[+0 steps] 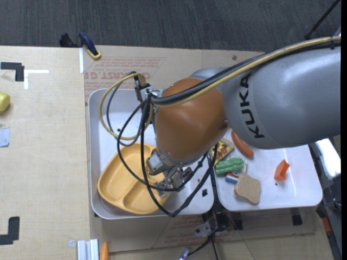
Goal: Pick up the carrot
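Observation:
The carrot is a small, bright orange, tapered piece lying alone in the right part of the right bin. My gripper hangs far to its left, over the left bin. It sits just above the right rim of a yellow divided plate. The orange wrist band and black cables hide much of the gripper. Nothing shows between it and the plate.
A red-orange sausage-shaped piece lies at the right bin's back, partly under the arm. A green toy, a small blue and red piece and a bread slice lie at that bin's left front. The big grey arm link covers its back.

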`<move>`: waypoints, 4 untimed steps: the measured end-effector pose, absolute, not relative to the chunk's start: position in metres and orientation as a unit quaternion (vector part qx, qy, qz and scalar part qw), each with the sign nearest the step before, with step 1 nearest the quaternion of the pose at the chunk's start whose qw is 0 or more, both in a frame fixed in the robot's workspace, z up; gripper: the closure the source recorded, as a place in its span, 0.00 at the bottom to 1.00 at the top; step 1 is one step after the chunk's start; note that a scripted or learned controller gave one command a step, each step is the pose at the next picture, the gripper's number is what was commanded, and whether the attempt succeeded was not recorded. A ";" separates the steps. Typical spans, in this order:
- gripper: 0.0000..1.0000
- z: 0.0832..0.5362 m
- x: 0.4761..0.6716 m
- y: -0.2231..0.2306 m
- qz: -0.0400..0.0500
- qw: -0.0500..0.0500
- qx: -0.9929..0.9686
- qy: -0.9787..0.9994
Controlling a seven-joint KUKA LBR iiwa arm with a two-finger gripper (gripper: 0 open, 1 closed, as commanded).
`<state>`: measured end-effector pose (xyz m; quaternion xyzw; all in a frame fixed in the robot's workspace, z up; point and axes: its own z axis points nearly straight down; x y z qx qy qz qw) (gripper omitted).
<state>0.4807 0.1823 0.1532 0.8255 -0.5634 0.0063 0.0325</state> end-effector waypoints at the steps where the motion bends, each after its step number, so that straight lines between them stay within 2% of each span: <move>1: 1.00 0.257 0.501 0.159 -0.002 -0.001 0.791 -0.612; 2: 0.00 0.258 0.501 0.160 -0.001 -0.002 0.792 -0.611; 3: 0.00 0.097 0.481 0.165 0.002 -0.004 0.767 -0.641; 4: 1.00 0.107 0.484 0.166 0.003 -0.009 0.767 -0.641</move>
